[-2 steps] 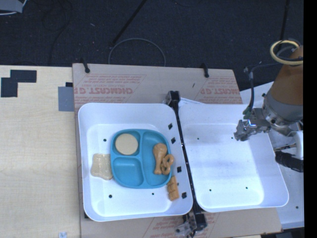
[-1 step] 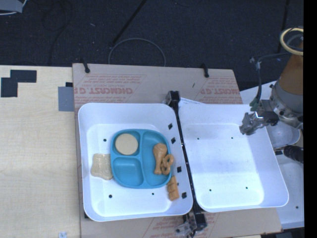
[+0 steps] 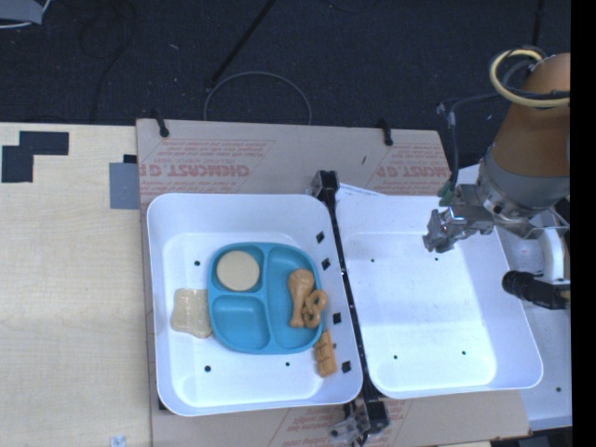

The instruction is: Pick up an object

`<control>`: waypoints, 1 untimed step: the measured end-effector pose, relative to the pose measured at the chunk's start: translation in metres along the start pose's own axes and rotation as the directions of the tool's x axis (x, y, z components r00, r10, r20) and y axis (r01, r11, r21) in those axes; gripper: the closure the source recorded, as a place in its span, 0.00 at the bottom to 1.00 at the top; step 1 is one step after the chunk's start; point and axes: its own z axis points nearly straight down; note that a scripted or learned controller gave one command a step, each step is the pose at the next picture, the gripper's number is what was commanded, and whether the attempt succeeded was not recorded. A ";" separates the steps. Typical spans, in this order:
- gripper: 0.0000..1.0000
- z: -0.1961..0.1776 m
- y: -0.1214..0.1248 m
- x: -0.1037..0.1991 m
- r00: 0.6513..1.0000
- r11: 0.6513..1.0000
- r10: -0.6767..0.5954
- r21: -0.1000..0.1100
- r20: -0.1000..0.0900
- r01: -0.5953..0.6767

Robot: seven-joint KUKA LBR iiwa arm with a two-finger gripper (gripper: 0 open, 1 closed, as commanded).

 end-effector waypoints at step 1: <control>1.00 0.018 0.001 0.051 1.000 1.000 0.002 0.002 0.001 -0.002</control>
